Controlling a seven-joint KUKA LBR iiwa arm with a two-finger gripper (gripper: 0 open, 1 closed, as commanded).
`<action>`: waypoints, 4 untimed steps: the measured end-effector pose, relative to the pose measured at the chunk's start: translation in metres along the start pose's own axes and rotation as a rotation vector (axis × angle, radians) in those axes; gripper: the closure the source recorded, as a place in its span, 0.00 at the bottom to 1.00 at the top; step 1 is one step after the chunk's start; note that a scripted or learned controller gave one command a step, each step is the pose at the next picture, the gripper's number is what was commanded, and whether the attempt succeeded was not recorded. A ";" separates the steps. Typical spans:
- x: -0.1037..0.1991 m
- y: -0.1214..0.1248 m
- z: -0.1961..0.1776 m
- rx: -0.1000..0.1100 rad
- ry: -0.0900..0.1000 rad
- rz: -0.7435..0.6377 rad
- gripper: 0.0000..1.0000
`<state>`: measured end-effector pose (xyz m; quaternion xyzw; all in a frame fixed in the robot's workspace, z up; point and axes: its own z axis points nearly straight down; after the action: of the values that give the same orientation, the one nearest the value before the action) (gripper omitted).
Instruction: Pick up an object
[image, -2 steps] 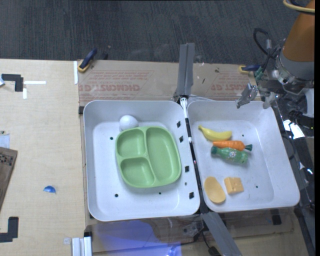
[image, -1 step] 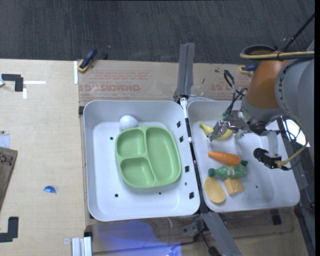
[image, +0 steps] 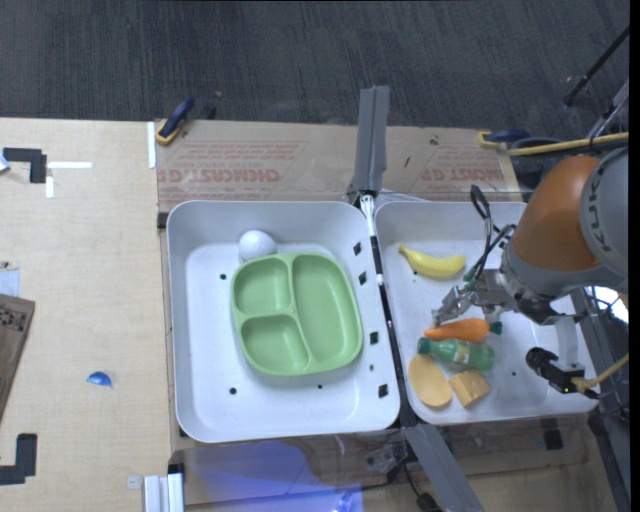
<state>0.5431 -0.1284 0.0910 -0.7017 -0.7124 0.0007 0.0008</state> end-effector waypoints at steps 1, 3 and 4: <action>0.035 -0.049 0.000 0.000 0.000 -0.184 0.00; 0.034 -0.049 -0.008 0.000 0.000 -0.179 0.00; 0.030 0.032 0.000 -0.001 -0.001 -0.147 0.00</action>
<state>0.5744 -0.0982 0.0914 -0.6474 -0.7622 0.0006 -0.0001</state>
